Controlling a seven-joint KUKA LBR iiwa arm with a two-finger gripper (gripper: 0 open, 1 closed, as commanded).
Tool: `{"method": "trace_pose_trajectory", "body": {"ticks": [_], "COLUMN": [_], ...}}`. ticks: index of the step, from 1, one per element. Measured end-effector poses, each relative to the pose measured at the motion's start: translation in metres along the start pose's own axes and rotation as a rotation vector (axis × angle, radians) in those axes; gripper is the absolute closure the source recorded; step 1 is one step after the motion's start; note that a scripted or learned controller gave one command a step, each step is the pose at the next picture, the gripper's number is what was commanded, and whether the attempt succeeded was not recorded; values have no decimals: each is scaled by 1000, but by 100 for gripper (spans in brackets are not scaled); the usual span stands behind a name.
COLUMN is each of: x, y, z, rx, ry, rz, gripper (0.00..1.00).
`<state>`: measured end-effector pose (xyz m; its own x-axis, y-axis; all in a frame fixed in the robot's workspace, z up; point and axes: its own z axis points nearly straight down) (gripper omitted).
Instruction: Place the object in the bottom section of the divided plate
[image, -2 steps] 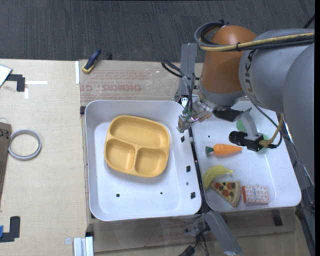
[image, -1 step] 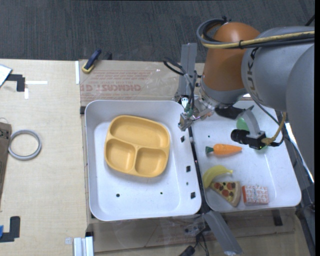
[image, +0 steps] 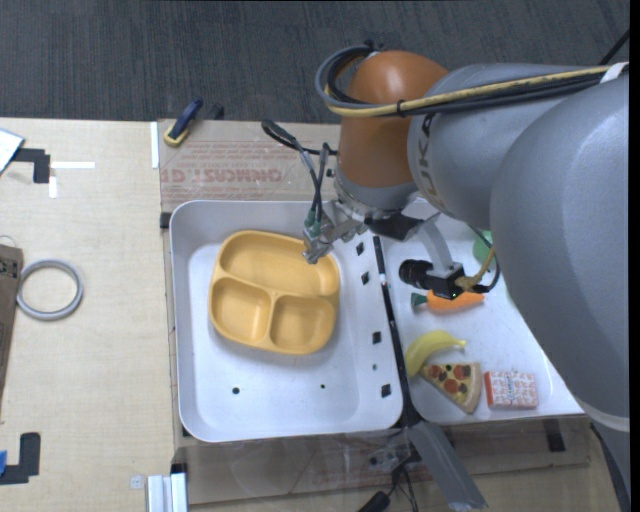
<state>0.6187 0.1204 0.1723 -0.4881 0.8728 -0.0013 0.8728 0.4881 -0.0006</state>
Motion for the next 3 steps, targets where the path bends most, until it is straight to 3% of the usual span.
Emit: {"method": "trace_pose_trajectory", "body": {"ticks": [1,2,3], "x": [106,104,104], "y": [3,3,3], "z": [52,43,43], "rx": [2,3,3], "ry": [1,-1,-1], "rz": [-125,-121,-121], "gripper": [100,100,0]}}
